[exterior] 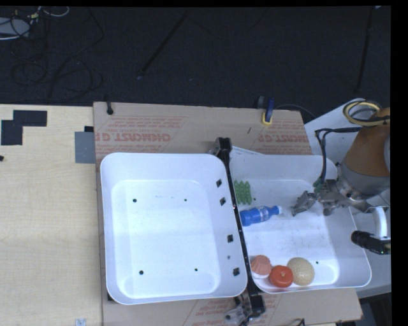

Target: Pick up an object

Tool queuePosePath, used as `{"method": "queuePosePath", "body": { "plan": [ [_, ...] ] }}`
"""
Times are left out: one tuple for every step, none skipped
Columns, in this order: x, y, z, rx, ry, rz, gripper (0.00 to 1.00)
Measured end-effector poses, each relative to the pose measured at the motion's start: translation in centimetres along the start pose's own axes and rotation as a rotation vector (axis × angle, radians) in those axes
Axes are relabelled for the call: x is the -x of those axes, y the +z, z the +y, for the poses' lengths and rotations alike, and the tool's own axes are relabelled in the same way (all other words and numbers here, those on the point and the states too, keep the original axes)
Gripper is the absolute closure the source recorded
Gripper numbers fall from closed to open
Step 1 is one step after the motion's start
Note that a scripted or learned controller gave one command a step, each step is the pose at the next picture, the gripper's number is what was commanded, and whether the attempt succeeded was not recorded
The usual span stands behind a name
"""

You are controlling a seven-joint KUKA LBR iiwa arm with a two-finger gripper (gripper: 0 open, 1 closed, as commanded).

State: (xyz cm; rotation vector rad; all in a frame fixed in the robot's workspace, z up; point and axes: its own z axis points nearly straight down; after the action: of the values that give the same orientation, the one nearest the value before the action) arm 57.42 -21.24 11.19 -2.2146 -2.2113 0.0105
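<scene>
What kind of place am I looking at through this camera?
Most likely a robotics lab test bench, not a home or shop. Two white bins sit on cardboard on a wooden bench, loose cables lie on the dark floor behind, and the arm reaches over small toys like a blue bottle.

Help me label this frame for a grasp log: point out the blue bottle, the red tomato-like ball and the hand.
blue bottle (pixel 258 215), camera view, middle of its blue body.
red tomato-like ball (pixel 281 276), camera view, centre of its top.
hand (pixel 299 207), camera view, between the fingertips.
</scene>
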Motion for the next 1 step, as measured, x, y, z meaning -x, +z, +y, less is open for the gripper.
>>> {"method": "queuePosePath", "body": {
  "plan": [
    [0.14,-4.93,0.90,0.015,-0.003,-0.004,0.00]
  ]
}}
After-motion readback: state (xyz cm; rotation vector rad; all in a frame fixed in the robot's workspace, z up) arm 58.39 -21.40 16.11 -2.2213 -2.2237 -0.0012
